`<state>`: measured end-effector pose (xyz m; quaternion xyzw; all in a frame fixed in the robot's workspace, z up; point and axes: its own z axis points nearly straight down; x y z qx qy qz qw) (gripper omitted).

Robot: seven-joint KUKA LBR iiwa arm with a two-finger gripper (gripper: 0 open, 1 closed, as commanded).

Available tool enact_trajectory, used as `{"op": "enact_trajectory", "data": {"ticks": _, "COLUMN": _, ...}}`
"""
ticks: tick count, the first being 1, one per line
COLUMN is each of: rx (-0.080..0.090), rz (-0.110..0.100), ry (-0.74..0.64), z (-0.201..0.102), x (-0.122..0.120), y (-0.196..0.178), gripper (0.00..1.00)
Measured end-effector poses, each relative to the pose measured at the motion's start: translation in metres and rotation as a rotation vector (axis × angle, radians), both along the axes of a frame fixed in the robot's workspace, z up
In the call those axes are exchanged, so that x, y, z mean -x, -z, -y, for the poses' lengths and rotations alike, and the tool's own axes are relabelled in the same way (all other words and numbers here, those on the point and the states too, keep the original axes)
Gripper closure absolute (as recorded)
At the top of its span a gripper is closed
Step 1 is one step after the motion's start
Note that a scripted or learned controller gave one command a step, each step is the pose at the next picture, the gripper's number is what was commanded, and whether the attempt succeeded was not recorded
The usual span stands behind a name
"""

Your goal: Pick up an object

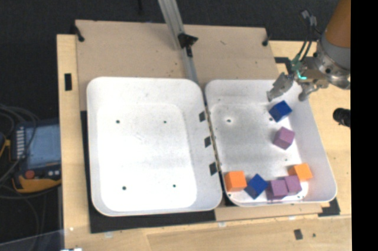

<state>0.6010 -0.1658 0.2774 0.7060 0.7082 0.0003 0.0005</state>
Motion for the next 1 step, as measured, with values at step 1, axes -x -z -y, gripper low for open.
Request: {"op": "enact_trajectory", "data": {"ticks": 1, "rx": 0.002, "rz": -0.005, "ry": 0.004, "z": 0.0110, "x": -0.0040, "y": 0.0522, "gripper": 0.00}}
